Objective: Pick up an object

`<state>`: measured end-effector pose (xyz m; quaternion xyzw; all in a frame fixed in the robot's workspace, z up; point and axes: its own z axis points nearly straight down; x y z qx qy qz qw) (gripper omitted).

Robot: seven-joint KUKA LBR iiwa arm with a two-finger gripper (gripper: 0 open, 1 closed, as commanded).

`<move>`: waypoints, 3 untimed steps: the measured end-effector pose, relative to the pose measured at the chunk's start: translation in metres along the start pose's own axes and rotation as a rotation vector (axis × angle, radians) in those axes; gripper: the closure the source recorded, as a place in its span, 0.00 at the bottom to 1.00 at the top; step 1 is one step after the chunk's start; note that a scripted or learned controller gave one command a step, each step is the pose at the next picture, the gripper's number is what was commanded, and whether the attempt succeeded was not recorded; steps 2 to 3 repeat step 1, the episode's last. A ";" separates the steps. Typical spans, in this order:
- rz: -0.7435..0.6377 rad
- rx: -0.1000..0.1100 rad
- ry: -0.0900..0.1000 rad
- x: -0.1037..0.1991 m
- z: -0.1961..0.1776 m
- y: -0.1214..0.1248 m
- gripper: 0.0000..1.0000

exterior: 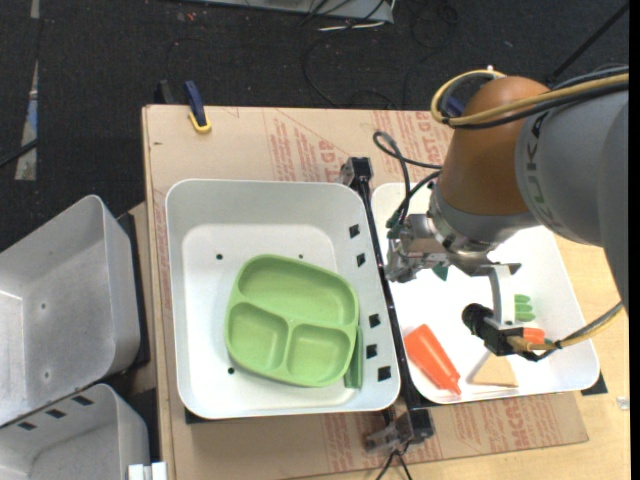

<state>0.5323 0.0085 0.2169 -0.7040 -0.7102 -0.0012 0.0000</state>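
Gripper (415, 258) low over right bin (575, 298), near its left wall; finger state not discernible. Orange carrot-shaped piece (432, 356), tan wedge (492, 372), green item (522, 308) lying in same bin. Green divided plate (291, 320) in left bin (200, 208).

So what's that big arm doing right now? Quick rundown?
Arm over the right bin. Orange carrot-shaped toy, green item, tan wedge lying loose there. Green divided tray in left bin.

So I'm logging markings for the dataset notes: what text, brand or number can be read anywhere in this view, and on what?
"KUKA", partly visible, on the grey arm.
Red printed lettering on the cardboard sheet under the bins: reversed and too faint to read.
Red lettering along the cardboard's front edge: too small to read.
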 end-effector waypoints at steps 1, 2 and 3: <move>0.000 0.002 0.000 0.048 0.002 0.002 1.00; 0.000 0.002 0.000 0.048 0.002 0.002 1.00; 0.000 0.002 0.000 0.048 0.002 0.002 1.00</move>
